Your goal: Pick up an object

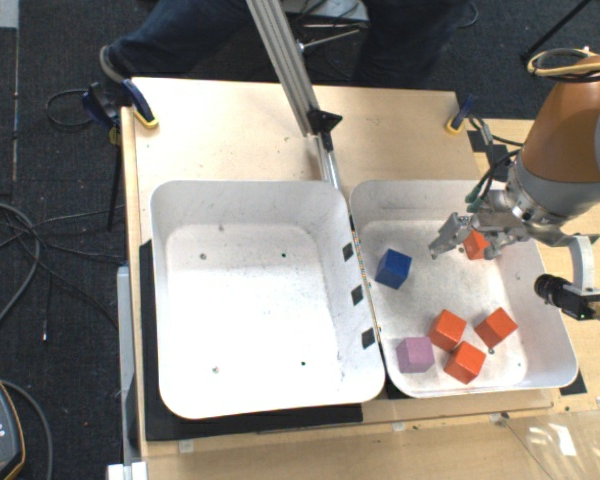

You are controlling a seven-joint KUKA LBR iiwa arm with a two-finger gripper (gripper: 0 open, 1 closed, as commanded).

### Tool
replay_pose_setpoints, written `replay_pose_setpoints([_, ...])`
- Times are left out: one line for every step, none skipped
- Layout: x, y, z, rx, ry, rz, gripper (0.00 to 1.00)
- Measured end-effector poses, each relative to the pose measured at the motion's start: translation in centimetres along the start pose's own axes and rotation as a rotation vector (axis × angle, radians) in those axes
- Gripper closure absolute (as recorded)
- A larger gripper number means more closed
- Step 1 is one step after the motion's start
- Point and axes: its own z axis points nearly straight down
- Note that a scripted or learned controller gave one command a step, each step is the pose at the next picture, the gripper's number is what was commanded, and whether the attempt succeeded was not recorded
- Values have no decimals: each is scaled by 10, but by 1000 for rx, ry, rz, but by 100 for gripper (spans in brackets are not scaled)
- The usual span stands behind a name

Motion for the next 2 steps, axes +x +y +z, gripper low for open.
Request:
replay_pose_setpoints([0, 1, -10, -2, 0, -1, 100])
replay_pose_setpoints([0, 1, -10, -1, 0, -1, 0])
